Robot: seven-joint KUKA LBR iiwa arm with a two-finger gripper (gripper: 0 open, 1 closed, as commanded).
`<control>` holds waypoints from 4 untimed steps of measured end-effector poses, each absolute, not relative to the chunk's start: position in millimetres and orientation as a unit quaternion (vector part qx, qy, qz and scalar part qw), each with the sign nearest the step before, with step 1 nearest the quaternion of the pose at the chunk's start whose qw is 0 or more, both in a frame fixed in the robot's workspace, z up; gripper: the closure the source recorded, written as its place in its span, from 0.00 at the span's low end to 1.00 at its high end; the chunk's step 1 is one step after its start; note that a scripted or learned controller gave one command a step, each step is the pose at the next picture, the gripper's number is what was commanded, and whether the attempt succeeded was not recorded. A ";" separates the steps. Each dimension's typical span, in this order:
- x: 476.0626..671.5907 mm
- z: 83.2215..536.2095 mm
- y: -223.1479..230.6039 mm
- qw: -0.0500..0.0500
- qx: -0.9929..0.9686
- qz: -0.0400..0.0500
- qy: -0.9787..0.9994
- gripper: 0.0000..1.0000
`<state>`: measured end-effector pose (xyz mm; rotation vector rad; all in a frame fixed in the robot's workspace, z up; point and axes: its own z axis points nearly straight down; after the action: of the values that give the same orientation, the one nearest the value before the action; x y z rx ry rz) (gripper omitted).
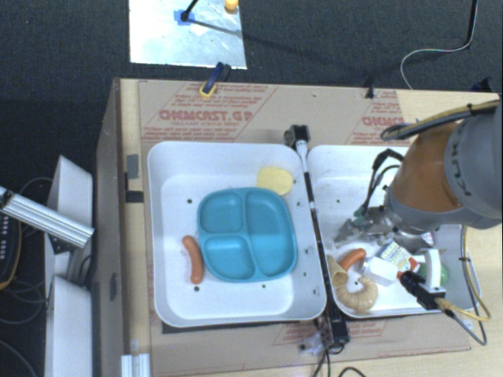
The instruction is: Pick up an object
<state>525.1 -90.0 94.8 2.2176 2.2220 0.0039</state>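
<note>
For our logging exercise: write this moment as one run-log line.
arm: over right bin | gripper: fingers unclear | left bin: blue tray, sausage

**One fixed camera, looking down at a slant**

The single camera sits above the worktop (236, 104) and looks down on it at an angle, far enough back to take in both white bins whole: the left bin (169, 210) and the right bin (346, 163), side by side. Dark floor shows beyond the worktop's far edge, at the top of the view. The grey and orange arm (448, 171) comes in from the right side of the view.
</note>
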 end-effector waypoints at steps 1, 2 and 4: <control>486.8 84.3 -90.8 0.001 0.707 0.000 0.707 0.00; 517.7 84.4 -115.6 0.001 0.707 0.000 0.707 0.00; 495.0 94.8 -94.0 0.001 0.707 0.002 0.708 1.00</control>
<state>495.0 -94.0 94.8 2.2189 2.2226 0.0052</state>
